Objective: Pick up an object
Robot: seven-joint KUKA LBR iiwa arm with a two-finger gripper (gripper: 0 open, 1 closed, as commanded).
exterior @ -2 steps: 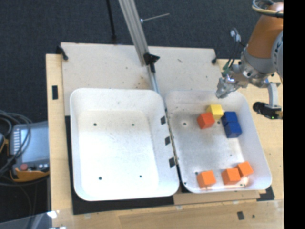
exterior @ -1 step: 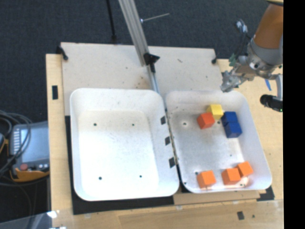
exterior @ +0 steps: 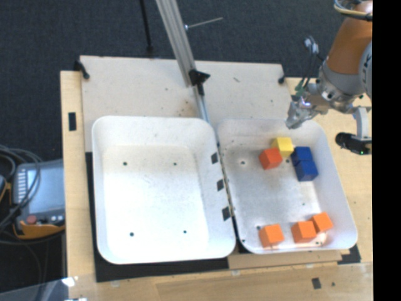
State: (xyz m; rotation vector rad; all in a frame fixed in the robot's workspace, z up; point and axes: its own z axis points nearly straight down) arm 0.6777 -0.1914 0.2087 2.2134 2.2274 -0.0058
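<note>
Above the far right corner of the right bin [exterior: 341, 187], my hand [exterior: 297, 119] hangs at the end of my grey arm, which reaches in from the right with its orange band higher up. I cannot tell how the hand is set; it looks small and blurred, and nothing shows in its grip. Just below it, on the bin floor, sit three blocks bunched together: a yellow block [exterior: 283, 145] touching a red-orange block [exterior: 270, 158] on its left, and a blue block [exterior: 304, 162] on its right, longer than the others. Nearer the front wall lie three orange blocks [exterior: 271, 235] in a loose row, well apart from the cluster. The left bin [exterior: 100, 168] stands beside, across the counter [exterior: 250, 74]. My worry is the crowding: if I come down on the yellow block, I may land on a neighbour, shove the group apart, or close on two blocks at once and lose both. The bin wall just beside me could also catch my hand.
</note>
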